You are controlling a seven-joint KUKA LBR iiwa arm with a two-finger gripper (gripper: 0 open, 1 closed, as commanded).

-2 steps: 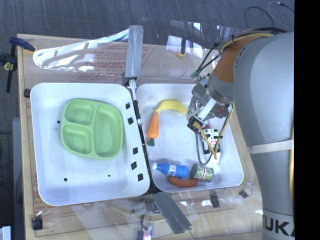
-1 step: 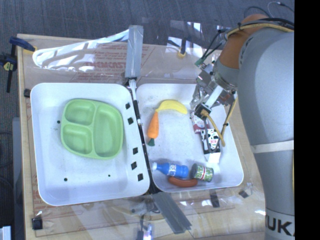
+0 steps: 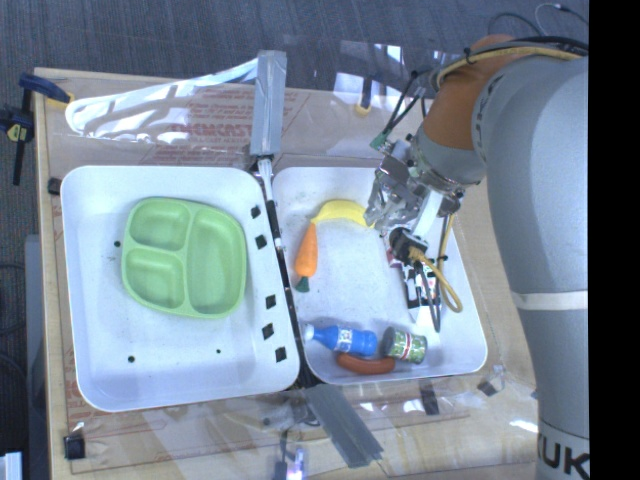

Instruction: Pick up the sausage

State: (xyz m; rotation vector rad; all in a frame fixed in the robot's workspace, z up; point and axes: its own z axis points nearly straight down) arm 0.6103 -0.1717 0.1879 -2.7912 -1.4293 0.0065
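Nearest the lens, along the near wall of the right bin, lies the sausage, reddish-brown and slender, pressed close against that wall. Taking the scene by size from there: the grey arm with its orange band reaches over the far right part of the right bin; the left bin carries a green divided plate; then, measured from the sausage, a yellow banana sits well away toward the far side, an orange carrot lies between banana and sausage nearer the divider, a blue bottle rests just beside the sausage on its far side, and a small green can seems to touch the bottle's end and sits just above the sausage's right tip.

The hand hangs well apart from the sausage, up toward the banana side, among dangling cables; whether it is apart or together I cannot tell.

In my judgement the risks come from crowding. The sausage is hemmed between the bin wall and the bottle and can, so a descending hand may strike the wall, nudge the bottle, or close on the can instead. Its round, thin shape may also roll or slip out of a shallow pinch, and the worktop's loose plastic wrap offers no help.
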